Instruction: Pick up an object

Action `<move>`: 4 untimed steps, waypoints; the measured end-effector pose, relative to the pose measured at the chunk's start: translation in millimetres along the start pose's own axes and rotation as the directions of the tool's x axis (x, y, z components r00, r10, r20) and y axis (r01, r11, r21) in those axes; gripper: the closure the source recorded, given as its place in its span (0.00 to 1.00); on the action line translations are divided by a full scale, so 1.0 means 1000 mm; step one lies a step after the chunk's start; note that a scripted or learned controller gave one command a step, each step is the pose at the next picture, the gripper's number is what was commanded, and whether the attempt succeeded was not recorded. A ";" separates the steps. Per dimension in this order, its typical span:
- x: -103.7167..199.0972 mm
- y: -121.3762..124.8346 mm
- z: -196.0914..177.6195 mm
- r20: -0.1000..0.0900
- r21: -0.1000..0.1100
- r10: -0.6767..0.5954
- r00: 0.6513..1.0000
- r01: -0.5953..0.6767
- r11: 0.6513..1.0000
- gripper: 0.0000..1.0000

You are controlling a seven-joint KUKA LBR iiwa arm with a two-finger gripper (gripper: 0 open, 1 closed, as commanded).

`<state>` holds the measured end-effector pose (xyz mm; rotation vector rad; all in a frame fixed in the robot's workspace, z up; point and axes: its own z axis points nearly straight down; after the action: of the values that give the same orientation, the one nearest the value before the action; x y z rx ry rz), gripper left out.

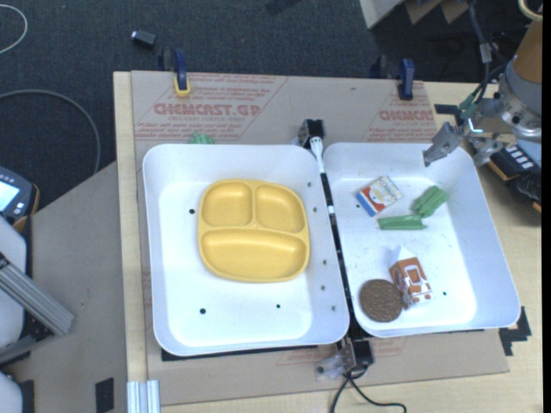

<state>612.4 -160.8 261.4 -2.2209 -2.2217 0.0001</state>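
Note:
The right bin (491, 256) holds several small things. A white packet with red and blue print (379, 194) lies near its back left. Two green pieces sit beside it, one short and tilted (429, 200), one long and flat (401, 223). Toward the front lie a brown round disc (380, 300) and an orange and white packet (411, 280), touching each other. My gripper (441, 147) hangs over the back right rim of this bin, above and to the right of the green pieces, with nothing seen in it.
A yellow divided plate (254, 231) sits in the middle of the left bin (172, 299). Blue clamps (181, 69) (405, 77) hold the cardboard base at the back. Cables and arm hardware (516, 136) crowd the right side.

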 end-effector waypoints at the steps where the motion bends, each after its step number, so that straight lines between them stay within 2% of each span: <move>1: -0.048 -0.014 0.126 -0.001 0.011 0.005 1.000 -0.005 1.000 0.00; 2: -0.062 -0.081 0.091 -0.003 0.004 0.003 1.000 -0.003 1.000 0.00; 3: -0.045 -0.134 -0.076 0.004 -0.010 -0.001 1.000 0.001 1.000 0.00; 4: -0.047 -0.132 -0.232 0.009 -0.022 -0.002 1.000 0.002 1.000 0.00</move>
<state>480.0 -208.0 493.9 -2.2342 -2.2391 -0.0136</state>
